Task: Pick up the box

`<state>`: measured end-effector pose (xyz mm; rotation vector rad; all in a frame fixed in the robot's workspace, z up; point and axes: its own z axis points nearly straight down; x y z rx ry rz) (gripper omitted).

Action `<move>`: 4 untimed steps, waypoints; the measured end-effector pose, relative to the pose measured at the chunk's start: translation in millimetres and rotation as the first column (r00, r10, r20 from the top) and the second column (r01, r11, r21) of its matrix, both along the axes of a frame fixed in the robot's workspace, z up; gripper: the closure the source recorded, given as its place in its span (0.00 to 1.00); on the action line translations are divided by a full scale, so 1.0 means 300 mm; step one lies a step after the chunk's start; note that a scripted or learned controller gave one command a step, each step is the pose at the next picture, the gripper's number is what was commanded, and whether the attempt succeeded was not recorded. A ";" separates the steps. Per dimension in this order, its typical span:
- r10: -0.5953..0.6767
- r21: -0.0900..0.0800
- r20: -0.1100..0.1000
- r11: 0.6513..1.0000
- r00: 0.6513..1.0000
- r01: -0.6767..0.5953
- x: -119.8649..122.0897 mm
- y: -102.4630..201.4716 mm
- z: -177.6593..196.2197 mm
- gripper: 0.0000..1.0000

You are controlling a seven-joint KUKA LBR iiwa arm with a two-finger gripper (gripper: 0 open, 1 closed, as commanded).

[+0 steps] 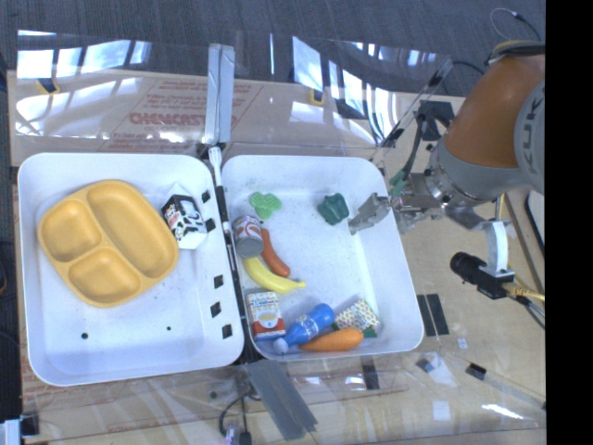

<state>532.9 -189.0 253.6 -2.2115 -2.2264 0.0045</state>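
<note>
Two shallow white bins side by side: left bin [56, 341] and right bin [389, 286]. Left bin holds two things: one yellow three-compartment plastic plate [107, 241] at left centre, and one small white carton with black cow-style patches [185, 219] touching the plate's right edge, near the divider. Right bin holds eight things I can count: one green leafy toy [265, 204] at upper left, one dark green pepper-shaped toy [334, 209] upper centre, one grey can with reddish label [247, 235], one orange-red sausage-shaped toy [273, 256] beside the can, one yellow banana [271, 276] below it, one blue bottle with white cap end [308, 324], one orange carrot [332, 340] along the bottom wall, one patterned packet [358, 315] just above the carrot. The task item, a small red-and-white box with yellow top edge [265, 314], sits in the right bin's lower left corner, touching the blue bottle; its label print is too small to read. Red lettering on the clear panel [176, 119] behind the bins is mirrored and not legible. Grey two-finger gripper [363, 215] is over the right bin's upper right edge, near the green pepper, well apart from the box; nothing is between the fingers, and whether they're spread or closed I can't tell.
</note>
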 end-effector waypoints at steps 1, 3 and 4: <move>0.119 -0.001 0.004 0.993 0.993 -0.119 0.255 -0.018 0.136 0.00; 0.074 -0.001 0.001 0.997 0.997 -0.074 0.209 -0.002 -0.541 0.00; 0.361 0.002 0.001 0.933 0.933 -0.361 0.158 -0.069 -0.540 0.00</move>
